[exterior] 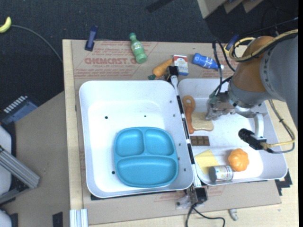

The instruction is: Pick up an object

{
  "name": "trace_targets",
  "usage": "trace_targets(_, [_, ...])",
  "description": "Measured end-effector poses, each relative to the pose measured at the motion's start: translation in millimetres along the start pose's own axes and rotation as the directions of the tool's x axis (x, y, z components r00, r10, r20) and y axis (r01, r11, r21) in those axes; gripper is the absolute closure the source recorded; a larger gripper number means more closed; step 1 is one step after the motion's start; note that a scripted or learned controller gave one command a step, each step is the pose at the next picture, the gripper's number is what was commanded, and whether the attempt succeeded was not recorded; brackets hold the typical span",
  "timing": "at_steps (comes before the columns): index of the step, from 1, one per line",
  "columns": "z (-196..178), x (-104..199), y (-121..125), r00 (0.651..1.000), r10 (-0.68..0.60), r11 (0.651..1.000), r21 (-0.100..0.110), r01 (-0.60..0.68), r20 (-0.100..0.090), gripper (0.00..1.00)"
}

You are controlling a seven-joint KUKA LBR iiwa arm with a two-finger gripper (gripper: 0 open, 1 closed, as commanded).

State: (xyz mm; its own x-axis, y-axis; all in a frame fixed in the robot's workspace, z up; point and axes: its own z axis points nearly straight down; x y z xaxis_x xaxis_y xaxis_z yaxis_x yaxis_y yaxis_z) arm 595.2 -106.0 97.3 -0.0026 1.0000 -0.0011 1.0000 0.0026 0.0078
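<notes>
We see the arm (265,70) reaching in from the right, its grey body and orange band bent down over the right bin (272,167). The gripper (214,113) points down at the far-left part of that bin, just above a tan slice of bread (202,125). Whether it touches the bread we cannot tell, and its state we cannot tell either.

In the right bin we also see a brown spoon (188,109) along the left wall, a chocolate bar (199,141), a yellow block (206,159), a can (221,173) and an orange pumpkin (238,159). The left bin (94,108) holds a blue divided plate (146,156).

Behind the bins, the bench (113,56) carries red print reading "CHEMCAST". On it lie a green bottle (138,48), a carrot (162,68), a small carton (180,64) and a blue bottle (204,61); their labels are too small to read.
</notes>
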Motion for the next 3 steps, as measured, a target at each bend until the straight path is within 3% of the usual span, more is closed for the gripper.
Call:
trace_targets(1, [0.2, 0.0, -0.2, 1.0, 0.0, 1.0, 0.001, 0.0, 0.0, 0.0])
trace_targets(2, [10.3, -47.9, -56.9, 1.0, 0.004, 1.0, 0.005, -0.004, 0.001, 0.0])
trace_targets(3, [12.3, -69.6, -117.3, 1.0, 0.004, 1.0, 0.01, -0.004, -0.001, 0.0])
